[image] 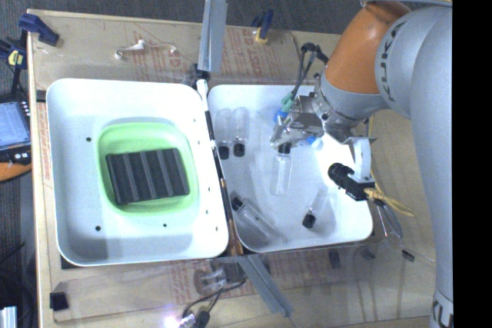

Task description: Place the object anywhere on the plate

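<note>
The plate bore only a dark rack. The tool hung over the vials; its grip could not be told, so placing seemingly remained.

Your arm reaches in from the right, its orange band above the wrist, the gripper pointing down.

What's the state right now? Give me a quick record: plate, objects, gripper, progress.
plate: green plate with a dark ribbed insert, in the left bin
objects: several clear vials with dark caps, lying loose in the right bin
gripper: gripper over the right bin, above the vials; grasp not discernible
arm: arm reaching in from the right
progress: no vial on the plate yet
</note>
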`<state>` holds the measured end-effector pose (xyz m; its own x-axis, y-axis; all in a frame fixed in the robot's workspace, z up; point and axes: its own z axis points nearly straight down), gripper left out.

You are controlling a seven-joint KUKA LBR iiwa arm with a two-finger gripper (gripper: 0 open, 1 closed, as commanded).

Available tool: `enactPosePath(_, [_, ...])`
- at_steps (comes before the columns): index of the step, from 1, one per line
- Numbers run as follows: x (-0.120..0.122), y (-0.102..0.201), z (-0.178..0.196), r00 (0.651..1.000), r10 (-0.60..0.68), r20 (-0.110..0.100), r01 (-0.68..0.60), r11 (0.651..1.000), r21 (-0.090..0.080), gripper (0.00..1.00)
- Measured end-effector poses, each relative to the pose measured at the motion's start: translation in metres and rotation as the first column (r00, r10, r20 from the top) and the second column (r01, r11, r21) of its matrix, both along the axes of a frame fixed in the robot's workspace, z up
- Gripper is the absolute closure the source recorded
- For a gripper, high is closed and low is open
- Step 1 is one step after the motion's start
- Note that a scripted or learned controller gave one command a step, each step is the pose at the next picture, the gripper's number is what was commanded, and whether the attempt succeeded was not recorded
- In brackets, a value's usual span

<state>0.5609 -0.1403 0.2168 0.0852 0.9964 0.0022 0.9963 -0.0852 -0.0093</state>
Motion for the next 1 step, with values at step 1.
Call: enactPosePath(1, [0.0000, 0.0001, 0.0001, 1.000, 0.000, 0.000, 0.000, 1.000, 0.000, 0.00])
